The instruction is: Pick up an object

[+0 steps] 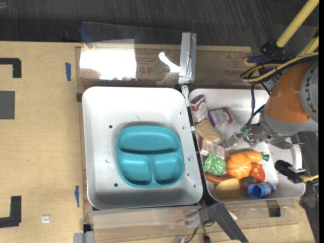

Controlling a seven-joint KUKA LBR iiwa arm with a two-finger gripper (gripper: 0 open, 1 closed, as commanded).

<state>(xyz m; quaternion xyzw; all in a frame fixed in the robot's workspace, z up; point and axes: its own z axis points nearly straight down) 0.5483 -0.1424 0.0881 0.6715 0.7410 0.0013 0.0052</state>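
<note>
Orange is banding my arm (287, 103) as I am reaching in from the right edge of the frame, over the right-hand bin (238, 96). My hand (249, 134) is hanging low in that bin's middle, just above the heap of toy food, and I cannot tell how far it is opening or whether it is gripping anything. Right below it an orange toy pepper (239, 164) is lying, with a green leafy piece (214, 164) to its left, a yellow piece (228, 187) toward the lower edge and a blue bottle (261, 189) at the lower right. Small cartons (197, 107) and a purple packet (220, 116) are sitting toward the bin's upper left. In the left bin (96, 135) a teal divided tray (150, 155) is resting in the centre. Both bins are standing on the brown desk (35, 146).
</note>
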